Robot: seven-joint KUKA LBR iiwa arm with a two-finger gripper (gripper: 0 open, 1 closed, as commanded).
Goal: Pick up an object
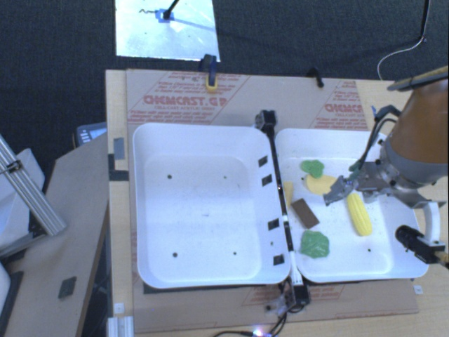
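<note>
The right bin [379, 262] holds several small objects. A yellow corn cob [360, 213] lies near its middle, a brown block [304, 213] to the left of it, and a green lump [315, 244] near the front. Further back sit a pale yellow piece [320, 184] and a second green piece [312, 167]. My gripper [337, 192] hangs low over the bin, between the pale yellow piece and the upper end of the corn cob. It points left and down. I see nothing held in it.
The left bin [151, 188] sits beside the right one, with black clips [273, 223] along the shared rim. A black part [414, 243] juts over the right bin's right edge. A yellow clamp [210, 83] stands at the back of the board.
</note>
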